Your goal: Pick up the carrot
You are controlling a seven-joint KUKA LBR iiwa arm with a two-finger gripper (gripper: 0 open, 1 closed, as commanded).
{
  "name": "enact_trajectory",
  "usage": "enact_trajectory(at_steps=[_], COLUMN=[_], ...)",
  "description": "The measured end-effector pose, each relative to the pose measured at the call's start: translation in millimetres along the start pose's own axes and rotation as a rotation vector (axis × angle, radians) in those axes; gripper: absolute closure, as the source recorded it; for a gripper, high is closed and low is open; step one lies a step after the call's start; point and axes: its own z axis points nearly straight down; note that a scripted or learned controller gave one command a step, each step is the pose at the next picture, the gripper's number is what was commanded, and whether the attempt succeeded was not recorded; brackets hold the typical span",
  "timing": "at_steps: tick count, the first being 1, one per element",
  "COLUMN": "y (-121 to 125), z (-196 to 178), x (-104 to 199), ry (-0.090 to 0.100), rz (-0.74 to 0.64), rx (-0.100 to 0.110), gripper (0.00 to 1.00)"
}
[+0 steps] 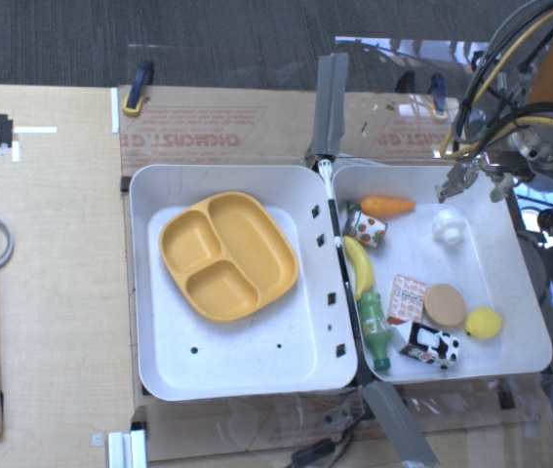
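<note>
The orange carrot (pixel 387 206) lies flat near the back left corner of the right bin (pixel 510 261), its tip pointing right. My gripper (pixel 472 189) hangs over the back of the same bin, right of the carrot and apart from it. Its fingers are spread, with nothing between them.
The right bin also holds a small printed can (pixel 367 228), a banana (pixel 359 264), a green bottle (pixel 374 331), a white lump (pixel 447 228), a red card (pixel 408 298), a tan disc (pixel 445 306), a lemon (pixel 484 323) and a cow toy (pixel 432 345). A yellow divided plate (pixel 227 255) sits in the left bin (pixel 256 369).
</note>
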Motion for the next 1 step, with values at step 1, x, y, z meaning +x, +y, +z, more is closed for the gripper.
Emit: enact_trajectory(at_steps=[1], y=[-3.9], z=[-49.5], x=[-12.5], ry=[-0.002], rz=[-0.148], rx=[-0.002], gripper=[0.00])
